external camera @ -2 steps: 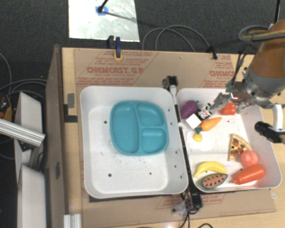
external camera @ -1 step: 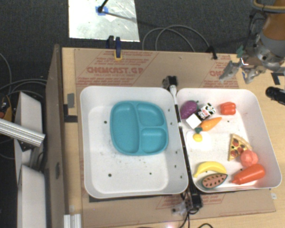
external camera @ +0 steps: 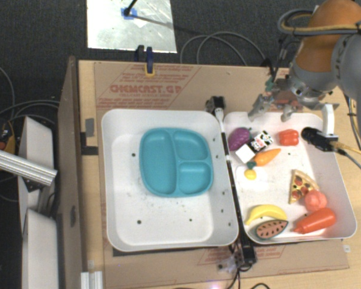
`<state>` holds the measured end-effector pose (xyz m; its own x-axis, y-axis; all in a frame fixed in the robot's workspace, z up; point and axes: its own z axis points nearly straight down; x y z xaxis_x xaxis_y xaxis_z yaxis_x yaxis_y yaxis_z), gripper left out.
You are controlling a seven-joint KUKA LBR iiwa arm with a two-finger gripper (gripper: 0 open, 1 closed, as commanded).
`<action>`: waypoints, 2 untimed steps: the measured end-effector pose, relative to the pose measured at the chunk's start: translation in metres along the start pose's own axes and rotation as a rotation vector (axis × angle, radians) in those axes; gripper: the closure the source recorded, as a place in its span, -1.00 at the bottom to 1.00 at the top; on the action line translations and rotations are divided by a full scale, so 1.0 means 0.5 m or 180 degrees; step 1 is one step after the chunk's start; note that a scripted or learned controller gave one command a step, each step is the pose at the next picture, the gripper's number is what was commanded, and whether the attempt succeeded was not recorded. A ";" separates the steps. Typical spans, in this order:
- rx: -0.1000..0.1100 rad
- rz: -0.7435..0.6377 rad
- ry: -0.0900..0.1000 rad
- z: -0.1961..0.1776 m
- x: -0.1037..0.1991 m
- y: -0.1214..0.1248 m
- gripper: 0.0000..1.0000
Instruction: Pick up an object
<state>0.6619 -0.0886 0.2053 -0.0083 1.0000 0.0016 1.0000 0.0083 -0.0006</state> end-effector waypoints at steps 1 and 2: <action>-0.0025 0.0026 -0.0013 -0.121 -0.090 0.014 -1.00; 0.0033 0.0037 0.0015 0.208 -0.112 -0.139 -1.00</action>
